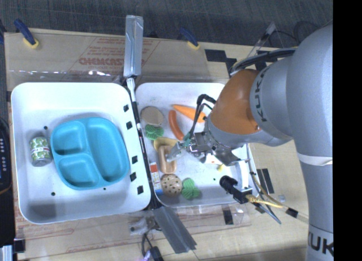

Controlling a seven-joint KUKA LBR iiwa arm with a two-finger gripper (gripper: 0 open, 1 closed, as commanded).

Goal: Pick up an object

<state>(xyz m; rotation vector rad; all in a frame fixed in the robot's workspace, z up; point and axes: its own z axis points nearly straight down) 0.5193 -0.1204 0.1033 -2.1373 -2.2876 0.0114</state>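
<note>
Arm bent low over right bin, wrist toward toys.

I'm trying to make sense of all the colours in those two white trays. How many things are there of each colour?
Blue: 1, the divided plate
Green: 3, the small can, a leafy piece, another leafy piece
Orange: 2, the carrot, the slim orange piece
Tan or brown: 3, the round disc, the wooden piece, the holed ball
Total: 9

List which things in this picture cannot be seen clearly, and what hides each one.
- Claw: small and blurred in the camera view; its finger state is unreadable.
- Carrots: right ends covered by the orange wrist band.
- Small can: label too small to read.
- Right bin: right side hidden under the arm.
</note>
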